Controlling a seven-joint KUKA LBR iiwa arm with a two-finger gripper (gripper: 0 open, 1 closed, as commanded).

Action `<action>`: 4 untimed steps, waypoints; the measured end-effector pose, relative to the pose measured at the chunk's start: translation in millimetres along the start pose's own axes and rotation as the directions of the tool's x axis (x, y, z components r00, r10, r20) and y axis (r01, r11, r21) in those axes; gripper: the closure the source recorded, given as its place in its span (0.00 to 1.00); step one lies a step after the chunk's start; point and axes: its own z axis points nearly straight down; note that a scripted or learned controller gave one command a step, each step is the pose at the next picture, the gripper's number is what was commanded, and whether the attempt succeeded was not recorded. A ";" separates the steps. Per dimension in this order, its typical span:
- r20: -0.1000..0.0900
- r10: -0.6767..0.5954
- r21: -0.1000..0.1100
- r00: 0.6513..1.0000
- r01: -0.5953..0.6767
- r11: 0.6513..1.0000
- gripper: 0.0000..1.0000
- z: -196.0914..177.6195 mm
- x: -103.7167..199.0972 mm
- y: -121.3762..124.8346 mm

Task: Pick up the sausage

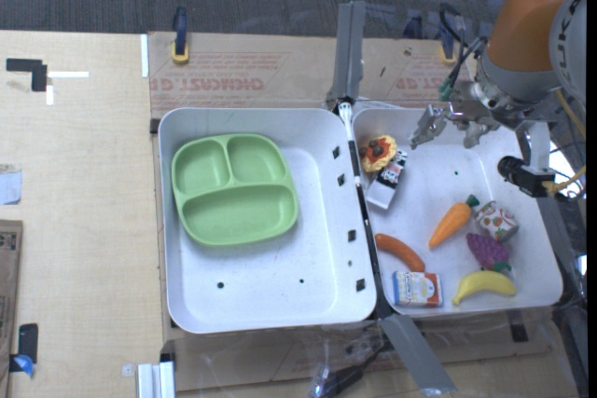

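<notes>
The sausage [400,251], a short orange-red link, lies near the left wall of the right bin [438,165], just above a small carton. My gripper [451,125] hangs over the far end of that bin, well away from the sausage. Its two fingers [424,128] are spread apart with nothing between them.
A carrot [451,223], a purple grape bunch [487,250], a banana [484,285], a patterned block [494,221], a milk carton [416,288], a small bottle [386,183] and a pizza-like toy [378,152] share the right bin. The left bin [266,289] holds a green divided plate [234,188].
</notes>
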 end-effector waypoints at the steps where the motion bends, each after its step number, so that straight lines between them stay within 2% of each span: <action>1: 0.000 -0.018 0.000 1.000 0.018 1.000 0.00 15.9 40.3 -81.1; 2: 0.000 0.001 0.000 1.000 -0.001 1.000 0.00 15.7 47.6 -121.5; 3: 0.001 -0.013 0.000 1.000 0.013 1.000 0.00 15.9 73.8 -145.1; 4: 0.001 -0.013 0.000 1.000 0.013 1.000 0.00 15.8 73.5 -145.0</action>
